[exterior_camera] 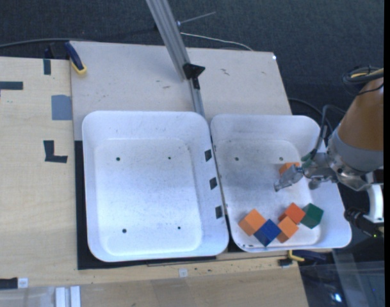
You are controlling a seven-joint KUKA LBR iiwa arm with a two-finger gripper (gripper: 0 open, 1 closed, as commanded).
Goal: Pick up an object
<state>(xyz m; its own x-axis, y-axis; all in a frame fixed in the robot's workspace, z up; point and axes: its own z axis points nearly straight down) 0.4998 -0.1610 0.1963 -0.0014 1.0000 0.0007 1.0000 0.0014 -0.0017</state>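
- Lying across the left of the view, the wooden bench (28, 190) carries several dark tape marks, and a blue-and-yellow clamp (75, 59) sits near its far edge.
- A pale board (150, 75) lies under the two bins, scuffed and speckled.
- The left bin (92, 171) is white and shallow, with a few small dark dots on its floor.
- A grey metal rail (169, 27) slants down from the top of the view and ends at a black bracket (193, 71) just behind the seam between the bins.
- Three small black clips (212, 183) sit along the seam where the bins touch.
- The right bin (246, 139) holds a cluster of blocks in its near corner: an orange block (251, 222), a blue block (266, 232) touching it, a second orange block (286, 228) beside that, a red-orange block (294, 212) just behind, and a green block (312, 215) at the right end.
- A small orange piece (286, 169) lies apart from the cluster, farther back in the right bin, right at the gripper.
- The gripper (289, 178) reaches in low over the right bin from the right; whether its fingers are wide, narrow or closed on the orange piece cannot be told.
- The grey arm (348, 152) with its orange band (367, 123) stands over the bin's right rim.
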